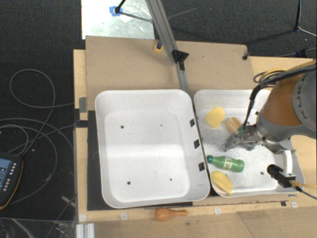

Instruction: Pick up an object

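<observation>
Claw (231, 144) tips hang low in the right-hand bin (257, 185), just above the green bottle (226, 163) and a little to its right, with the tan wooden piece (233, 124) close beyond them; whether the two fingers are spread or pressed together I cannot tell, since they read as one dark grey wedge from this angle, and nothing shows between them. Taking the green bottle as the mark, it seems the likeliest target: it lies on its side on the bin floor, cap end toward the empty-looking left bin (143, 148). A good grasp would probably straddle its round body across the short way, not along its length, and come straight down so the bottle does not roll off (smooth plastic on a smooth floor will slide at a nudge). Crowding matters here. Just nearer the camera than the bottle a yellow piece (222, 182) sits against the bin's front wall, close enough that a finger descending on that side may catch it. Beyond the bottle, a round yellow piece (215, 117) lies well apart. Left of the bottle's cap the dividing walls of both bins rise close by, so there is little room that way; to the right the floor is open, though the grey arm (282, 118) and a black fitting (278, 174) occupy that side.
</observation>
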Robot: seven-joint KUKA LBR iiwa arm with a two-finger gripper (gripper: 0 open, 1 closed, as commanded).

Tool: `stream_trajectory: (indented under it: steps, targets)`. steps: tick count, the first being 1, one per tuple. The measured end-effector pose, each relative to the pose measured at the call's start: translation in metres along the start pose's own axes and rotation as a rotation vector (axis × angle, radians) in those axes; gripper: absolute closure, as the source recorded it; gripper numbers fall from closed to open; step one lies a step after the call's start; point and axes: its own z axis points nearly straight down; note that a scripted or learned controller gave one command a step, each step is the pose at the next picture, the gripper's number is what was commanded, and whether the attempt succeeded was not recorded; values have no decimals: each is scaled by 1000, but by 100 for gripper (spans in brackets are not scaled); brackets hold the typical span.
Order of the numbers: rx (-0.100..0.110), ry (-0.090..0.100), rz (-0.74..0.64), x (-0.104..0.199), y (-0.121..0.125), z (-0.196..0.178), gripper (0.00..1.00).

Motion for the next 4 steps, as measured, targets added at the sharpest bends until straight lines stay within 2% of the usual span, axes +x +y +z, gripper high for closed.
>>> stream_trajectory:
  steps: [1, 2, 3, 4]
  targets:
    - [-6, -2, 0, -1, 1, -13, 100]
    - [-9, -3, -5, 4, 8, -58, 100]
    - [-11, -3, -6, 2, 5, -122, 100]
    - [-8, -3, -5, 2, 6, -149, 100]
